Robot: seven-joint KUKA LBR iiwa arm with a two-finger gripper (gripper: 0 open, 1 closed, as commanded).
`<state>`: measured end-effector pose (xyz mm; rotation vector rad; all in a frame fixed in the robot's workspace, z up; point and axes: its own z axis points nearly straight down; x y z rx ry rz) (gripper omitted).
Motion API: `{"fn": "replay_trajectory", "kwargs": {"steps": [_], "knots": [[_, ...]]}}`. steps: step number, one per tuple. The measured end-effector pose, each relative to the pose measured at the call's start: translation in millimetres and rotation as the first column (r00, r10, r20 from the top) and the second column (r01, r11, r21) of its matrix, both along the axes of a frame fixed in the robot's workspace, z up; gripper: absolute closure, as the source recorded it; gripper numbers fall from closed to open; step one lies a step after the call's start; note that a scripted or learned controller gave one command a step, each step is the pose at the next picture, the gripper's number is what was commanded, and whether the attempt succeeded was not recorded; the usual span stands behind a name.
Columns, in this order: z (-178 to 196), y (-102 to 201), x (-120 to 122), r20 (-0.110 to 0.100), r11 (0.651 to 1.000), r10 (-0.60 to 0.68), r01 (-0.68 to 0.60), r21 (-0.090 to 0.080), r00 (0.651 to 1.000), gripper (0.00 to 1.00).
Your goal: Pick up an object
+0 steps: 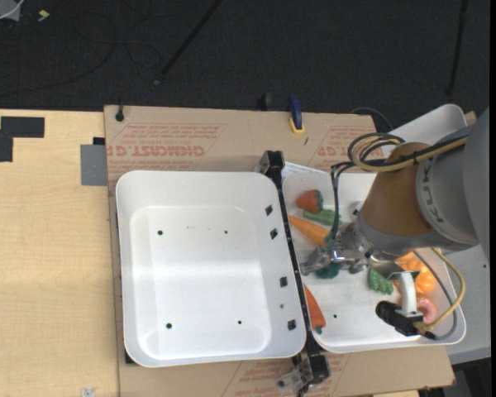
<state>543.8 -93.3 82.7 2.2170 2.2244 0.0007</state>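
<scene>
Jaws (326, 259) beside right bin's (347, 337) divider

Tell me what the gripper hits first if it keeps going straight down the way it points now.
Probably the right bin's white floor, or the orange carrot-like piece lying just beside the gripper. The gripper sits low among the toy items, and from this slanted view its height above them is unclear.

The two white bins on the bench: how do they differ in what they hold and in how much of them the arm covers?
The left bin shows a bare white floor with small dark dots; the right bin holds toy food, among it an orange carrot. The arm hangs over the right bin, not the left bin. Both are shallow and white.
</scene>
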Motion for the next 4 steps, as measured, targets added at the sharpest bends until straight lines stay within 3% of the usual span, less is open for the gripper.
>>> {"fn": "replay_trajectory", "kwargs": {"steps": [1,2,3,4], "knots": [[6,-74,35,-0.001,1.0,-0.006,0.006,-0.003,1.0,0.0],[5,-20,93,-0.001,1.0,0.003,-0.003,0.003,1.0,0.0],[15,-23,90,-0.006,1.0,0.0,0.0,0.002,1.0,1.0],[7,-18,50,-0.009,1.0,-0.004,0.004,0.002,1.0,1.0]]}}
